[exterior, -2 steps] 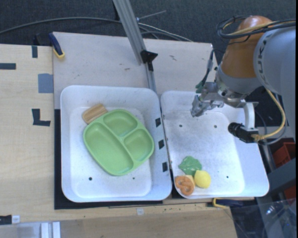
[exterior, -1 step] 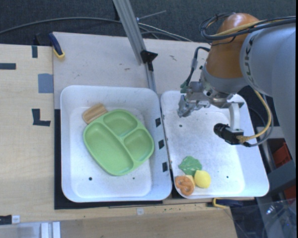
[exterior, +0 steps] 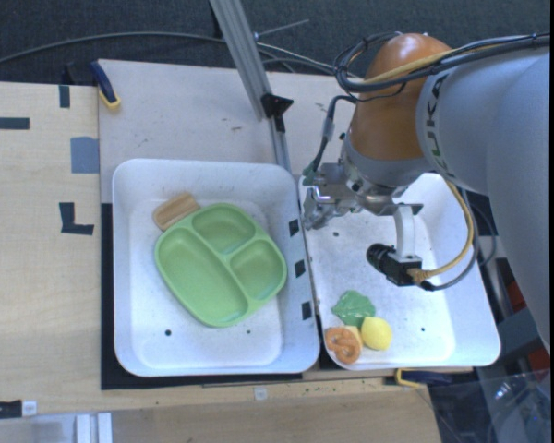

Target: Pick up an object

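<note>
- The pincer (exterior: 316, 212) hangs low over the far left corner of the right bin (exterior: 462, 340); I cannot tell how it stands.
- Near that bin's front edge lie a smooth yellow lemon (exterior: 377, 333), a ridged orange pastry (exterior: 343, 343) and a green leafy piece (exterior: 353, 305), bunched together.
- The left bin (exterior: 138, 340) carries a glossy green divided plate (exterior: 221, 263) and a tan bread slice (exterior: 174, 210).

Bright, even overhead light washes the two shallow white plastic bins (exterior: 129, 247) nearly to glare, casts only soft shadows beneath the compartmented green plastic plate (exterior: 222, 264), and the focus stays mildly soft throughout.
</note>
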You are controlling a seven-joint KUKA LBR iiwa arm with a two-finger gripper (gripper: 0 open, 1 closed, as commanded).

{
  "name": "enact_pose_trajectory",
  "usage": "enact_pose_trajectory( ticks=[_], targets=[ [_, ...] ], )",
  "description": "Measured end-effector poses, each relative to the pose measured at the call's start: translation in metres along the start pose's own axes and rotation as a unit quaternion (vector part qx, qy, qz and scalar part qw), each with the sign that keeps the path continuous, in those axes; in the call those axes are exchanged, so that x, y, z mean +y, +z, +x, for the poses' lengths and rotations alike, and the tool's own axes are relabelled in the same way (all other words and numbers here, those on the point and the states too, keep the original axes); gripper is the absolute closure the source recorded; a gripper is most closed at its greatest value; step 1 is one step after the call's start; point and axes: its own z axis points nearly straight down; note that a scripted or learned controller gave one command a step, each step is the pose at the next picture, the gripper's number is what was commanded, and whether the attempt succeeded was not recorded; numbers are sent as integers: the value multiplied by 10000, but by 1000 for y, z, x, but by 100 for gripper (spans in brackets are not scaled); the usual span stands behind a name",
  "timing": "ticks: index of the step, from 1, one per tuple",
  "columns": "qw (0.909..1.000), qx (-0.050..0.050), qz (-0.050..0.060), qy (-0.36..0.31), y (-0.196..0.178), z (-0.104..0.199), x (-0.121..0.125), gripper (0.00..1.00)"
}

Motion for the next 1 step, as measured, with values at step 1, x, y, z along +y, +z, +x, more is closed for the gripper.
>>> enact_pose_trajectory(
  ticks=[1],
  targets=[
    [10000,-3,4,2,8,57,-12,100]
  ],
)
